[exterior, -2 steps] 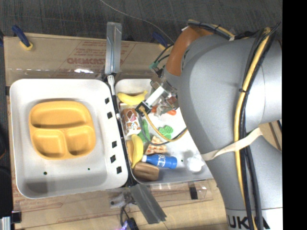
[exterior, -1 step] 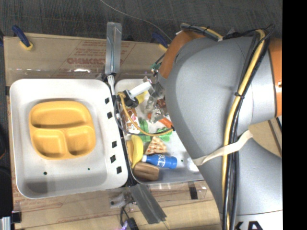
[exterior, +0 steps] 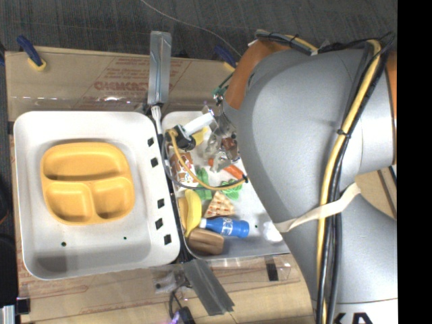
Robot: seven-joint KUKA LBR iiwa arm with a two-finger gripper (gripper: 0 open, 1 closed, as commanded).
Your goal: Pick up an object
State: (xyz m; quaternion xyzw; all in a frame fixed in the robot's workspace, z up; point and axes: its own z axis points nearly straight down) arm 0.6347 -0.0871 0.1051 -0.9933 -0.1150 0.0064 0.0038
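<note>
Nearest you, the right-hand bin [exterior: 266,250] holds the candidates in a crowded heap: a brown block [exterior: 205,241], a blue bottle [exterior: 228,228], a banana [exterior: 191,210] and a waffle-patterned wedge [exterior: 219,206], with the gripper [exterior: 217,142] low over the clutter further back, so you are at the reach-in step, and I cannot tell how its jaws stand. Your next move calls for settling on one item that sits apart from its neighbours. Beyond, the left bin [exterior: 27,181] carries a yellow divided tray [exterior: 86,181], on a cardboard-covered bench [exterior: 88,73] over dark carpet [exterior: 81,9].
</note>
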